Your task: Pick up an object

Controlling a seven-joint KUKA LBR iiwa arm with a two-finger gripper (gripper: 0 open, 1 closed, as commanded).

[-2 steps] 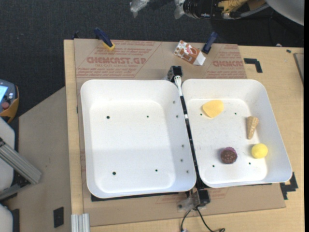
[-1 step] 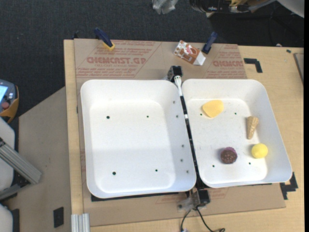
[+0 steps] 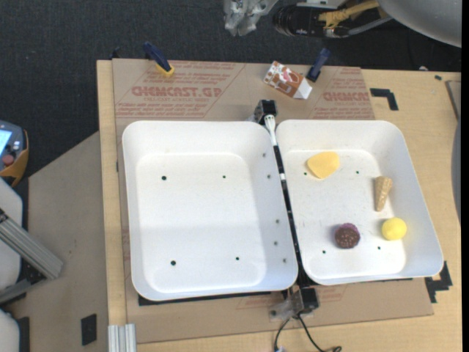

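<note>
I see the tool parked at twelve o'clock, beyond the far edge of the cardboard sheet and well apart from both bins. Nothing hangs from it; how wide it stands I cannot tell, the view there is too cluttered.

Candidates all sit in the right bin: a flat yellow piece toward its eleven o'clock, a tan cone at three o'clock, a yellow ball at four o'clock, and a dark red ball at six o'clock. All lie apart from one another, which I judge leaves room for a descent onto any of them.

The left bin shows bare floor. A small red and white packet lies on the cardboard outside the bins, at twelve o'clock.

Two blue clamps pin the cardboard to the counter, presumably to stop it shifting. Red print on the cardboard reads "CHEMCAST GP", partly repeated at right.

No grasp begun, by my reading.
</note>
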